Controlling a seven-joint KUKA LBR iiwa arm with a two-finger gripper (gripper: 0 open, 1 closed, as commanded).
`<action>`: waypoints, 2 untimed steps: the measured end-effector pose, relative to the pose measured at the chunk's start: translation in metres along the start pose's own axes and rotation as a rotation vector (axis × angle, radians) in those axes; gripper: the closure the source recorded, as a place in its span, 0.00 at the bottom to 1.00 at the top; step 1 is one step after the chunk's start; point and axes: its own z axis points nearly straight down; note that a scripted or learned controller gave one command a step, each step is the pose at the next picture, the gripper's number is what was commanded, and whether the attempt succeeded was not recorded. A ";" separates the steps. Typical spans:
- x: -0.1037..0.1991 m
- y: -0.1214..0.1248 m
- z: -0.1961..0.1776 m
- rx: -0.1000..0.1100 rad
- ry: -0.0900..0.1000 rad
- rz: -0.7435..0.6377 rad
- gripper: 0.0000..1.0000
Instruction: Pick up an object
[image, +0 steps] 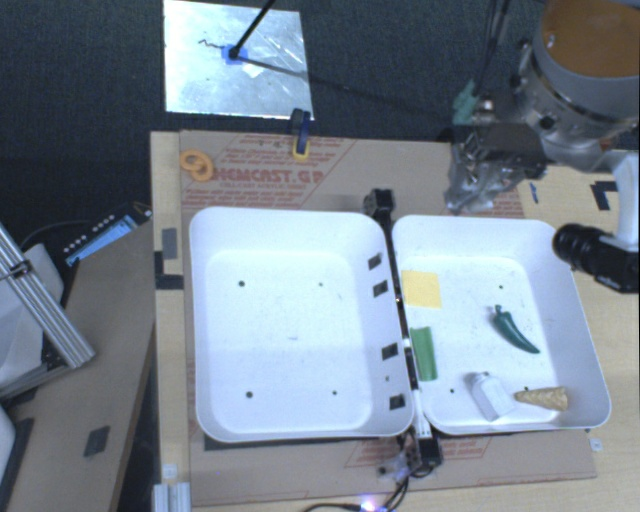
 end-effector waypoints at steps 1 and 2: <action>0.031 -0.001 0.000 0.000 0.003 -0.016 1.00; 0.060 -0.004 0.260 0.018 -0.003 -0.013 1.00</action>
